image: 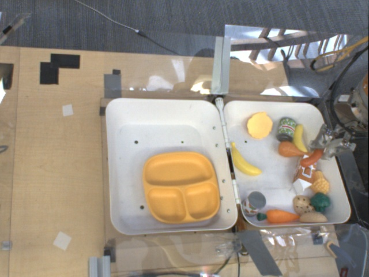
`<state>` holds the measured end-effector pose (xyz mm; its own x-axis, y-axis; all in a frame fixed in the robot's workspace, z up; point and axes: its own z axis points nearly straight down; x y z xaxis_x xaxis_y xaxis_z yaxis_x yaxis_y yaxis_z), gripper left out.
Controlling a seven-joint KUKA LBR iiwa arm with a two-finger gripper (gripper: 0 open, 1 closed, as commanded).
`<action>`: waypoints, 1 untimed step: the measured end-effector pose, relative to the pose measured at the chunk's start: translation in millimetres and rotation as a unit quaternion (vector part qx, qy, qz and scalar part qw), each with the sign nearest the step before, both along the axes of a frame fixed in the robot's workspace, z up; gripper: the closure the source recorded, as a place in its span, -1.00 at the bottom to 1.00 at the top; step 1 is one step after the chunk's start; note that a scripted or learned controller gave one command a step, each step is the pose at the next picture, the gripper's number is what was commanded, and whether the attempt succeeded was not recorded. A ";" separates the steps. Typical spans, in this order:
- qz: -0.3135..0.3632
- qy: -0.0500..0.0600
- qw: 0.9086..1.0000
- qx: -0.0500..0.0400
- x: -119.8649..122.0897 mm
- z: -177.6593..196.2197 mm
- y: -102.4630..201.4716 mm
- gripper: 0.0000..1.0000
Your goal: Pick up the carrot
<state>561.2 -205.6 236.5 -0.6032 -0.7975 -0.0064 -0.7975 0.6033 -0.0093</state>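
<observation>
At the right wall of the right bin (pixel 277 101), the claw (pixel 330 145) hangs low over a crowded group of toy foods. Whether it is open or closed I cannot tell, and I see nothing clearly held in it.

The carrot (pixel 282 216), orange with a green end, lies well apart from the claw, lower in the view and to its left. It rests flat along the near wall of the same bin. I judge the task is at the approach step and the grasp has not begun.

The next move calls for the claw to travel toward that near wall and come down over the middle of the carrot, with its opening across the thin body.

The room there is tight. The bin wall runs just beside the carrot on the side far from the claw. A speckled ball (pixel 301 203) and a pale piece (pixel 313 217) lie at its tip on the claw's side, and a grey cup (pixel 255 201) stands near its green end. A reddish piece (pixel 313 157) lies just beside the claw and could be pushed. Left of the claw, around the banana (pixel 245 161), the bin floor is more open.
</observation>
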 end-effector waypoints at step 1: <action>0.050 -0.001 0.999 0.000 72.6 32.9 1.8 1.00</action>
<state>633.7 -203.7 269.4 -0.5209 -0.8536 -0.0074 -0.8535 0.5210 -0.0113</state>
